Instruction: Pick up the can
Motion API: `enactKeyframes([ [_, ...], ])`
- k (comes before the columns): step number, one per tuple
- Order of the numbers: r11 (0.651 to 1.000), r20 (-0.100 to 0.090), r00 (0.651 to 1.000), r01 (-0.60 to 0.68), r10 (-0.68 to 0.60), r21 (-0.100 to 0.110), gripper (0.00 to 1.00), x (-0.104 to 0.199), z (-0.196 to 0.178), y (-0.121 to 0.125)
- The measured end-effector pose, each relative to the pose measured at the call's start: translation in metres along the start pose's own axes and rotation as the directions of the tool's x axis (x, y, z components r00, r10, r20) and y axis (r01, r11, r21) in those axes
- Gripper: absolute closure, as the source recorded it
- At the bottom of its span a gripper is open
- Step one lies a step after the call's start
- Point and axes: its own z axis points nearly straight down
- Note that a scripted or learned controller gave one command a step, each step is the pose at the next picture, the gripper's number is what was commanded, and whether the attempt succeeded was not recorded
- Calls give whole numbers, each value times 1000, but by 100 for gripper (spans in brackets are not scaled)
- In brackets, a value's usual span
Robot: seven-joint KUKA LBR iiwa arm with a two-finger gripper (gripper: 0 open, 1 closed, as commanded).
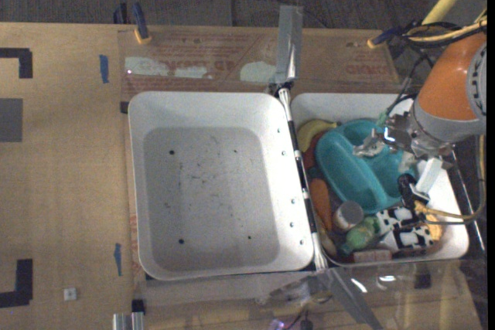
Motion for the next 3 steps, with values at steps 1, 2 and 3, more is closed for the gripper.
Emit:
enactKeyframes([
  [1, 989, -6, 989, 150, -150, 0, 0, -19, 7, 34],
  [2, 988, -4, 988, 152, -152, -8, 100, -17, 0, 37],
  [3, 988, -4, 988, 153, -153, -2, 0, -18, 1, 35],
])
